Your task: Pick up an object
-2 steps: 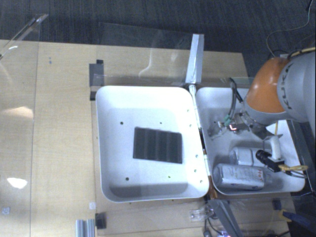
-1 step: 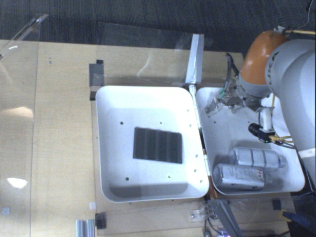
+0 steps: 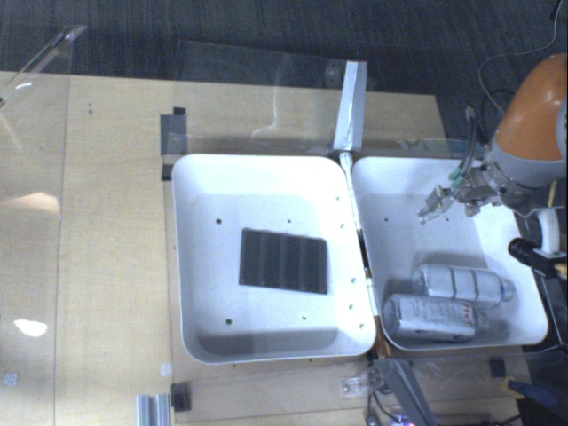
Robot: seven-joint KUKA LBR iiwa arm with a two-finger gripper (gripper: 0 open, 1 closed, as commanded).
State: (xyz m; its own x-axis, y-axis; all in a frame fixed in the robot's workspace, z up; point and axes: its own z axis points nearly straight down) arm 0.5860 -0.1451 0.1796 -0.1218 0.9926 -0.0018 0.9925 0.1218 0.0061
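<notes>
The grey arm with its rounded orange band (image 3: 535, 105) reaches in from the right edge and leans over the upper part of the shallow white plastic right bin (image 3: 390, 193), its wrist angled down and to the left. The small metallic two-finger gripper (image 3: 437, 204) hangs above the bare white floor of that bin, with thin wires trailing along the wrist behind it; whether its jaws are spread or closed cannot be told at this size, and nothing is seen between them. In the lower part of the same bin lie two silvery, crinkled plastic bottles on their sides, nearly parallel and just beside each other: the upper bottle (image 3: 463, 283) is ribbed and points its cap to the right, while the lower bottle (image 3: 432, 317) carries a pale label with red markings and rests against the front wall. Both are well apart from the gripper. In the left white bin (image 3: 204, 202), a flat dark ribbed rectangular mat (image 3: 284, 261) lies near the middle. The bins sit on a pale wooden bench (image 3: 89, 238).
</notes>
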